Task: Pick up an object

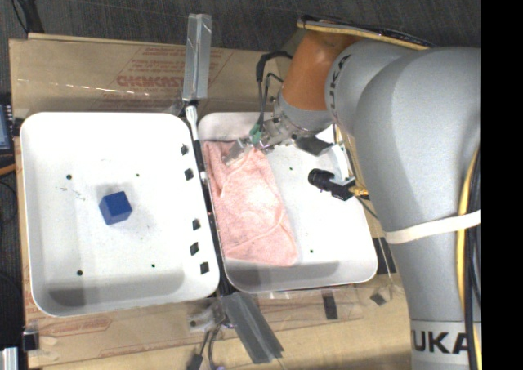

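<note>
Hand (248, 144), camera view: recorded low over the far left corner of the right bin (359, 256), at the far end of the pink cloth (249, 205). Whether it is apart, together or clamped on the cloth cannot be told. The cloth is laid crumpled along the right bin's left wall, from far end to near end. A blue cube (115, 207) is noted alone in the left bin (49, 287), well apart from the hand. The grey arm (409, 140) is seen reaching in from the right across the bench (82, 66).
</note>
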Available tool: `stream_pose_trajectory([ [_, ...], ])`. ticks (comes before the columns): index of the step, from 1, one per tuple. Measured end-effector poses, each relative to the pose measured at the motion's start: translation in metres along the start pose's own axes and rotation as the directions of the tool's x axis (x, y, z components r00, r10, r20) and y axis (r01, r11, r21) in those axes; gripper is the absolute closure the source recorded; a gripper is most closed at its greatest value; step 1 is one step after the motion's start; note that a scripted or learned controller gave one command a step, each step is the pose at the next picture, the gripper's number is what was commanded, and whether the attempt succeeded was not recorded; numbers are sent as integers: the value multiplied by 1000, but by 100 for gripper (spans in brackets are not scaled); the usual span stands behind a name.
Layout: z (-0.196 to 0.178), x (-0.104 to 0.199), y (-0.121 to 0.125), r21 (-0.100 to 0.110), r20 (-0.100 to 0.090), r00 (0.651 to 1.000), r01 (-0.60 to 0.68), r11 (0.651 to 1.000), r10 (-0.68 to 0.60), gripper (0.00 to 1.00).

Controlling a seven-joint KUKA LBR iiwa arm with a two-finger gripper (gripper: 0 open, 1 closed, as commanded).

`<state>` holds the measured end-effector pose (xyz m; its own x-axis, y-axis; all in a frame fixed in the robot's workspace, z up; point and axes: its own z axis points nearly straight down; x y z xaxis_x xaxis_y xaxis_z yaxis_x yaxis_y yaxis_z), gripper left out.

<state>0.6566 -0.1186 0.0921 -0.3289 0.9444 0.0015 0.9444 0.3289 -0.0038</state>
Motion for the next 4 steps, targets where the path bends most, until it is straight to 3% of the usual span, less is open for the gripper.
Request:
stream_pose_trajectory([
  [1,-1,-13,-4,-4,2,999,40,999,-40,0],
  [2,0,18,6,1,0,988,151,988,-151,0],
  [3,-10,19,7,1,0,988,152,988,-152,100],
  [4,-100,74,25,-2,1,999,-50,999,50,100],
])
